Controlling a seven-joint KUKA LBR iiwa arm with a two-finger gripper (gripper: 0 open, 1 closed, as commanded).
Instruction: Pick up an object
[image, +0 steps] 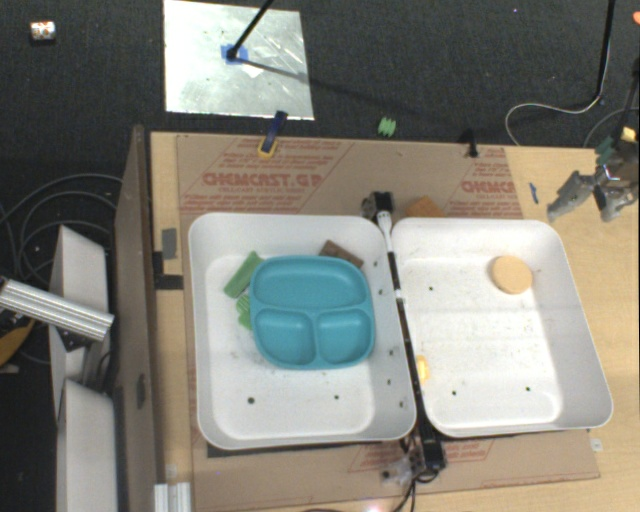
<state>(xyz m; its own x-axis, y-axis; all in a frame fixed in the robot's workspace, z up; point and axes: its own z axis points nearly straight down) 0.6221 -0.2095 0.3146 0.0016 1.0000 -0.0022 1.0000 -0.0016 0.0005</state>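
Grey metal end effector (590, 192) at desk's right edge, beyond bins; finger state indiscernible. Round tan disc (512, 274) in right white bin (575, 330), far-right corner. Blue divided plastic tray (310, 311) in left white bin (215, 330).

tray (310, 310): blue | bins (230, 400): white | disc (511, 274): tan | block (241, 275): green (plain, no pattern)

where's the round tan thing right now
The round tan disc lies in the right bin, near its far right corner, apart from the blue divided tray in the left bin.
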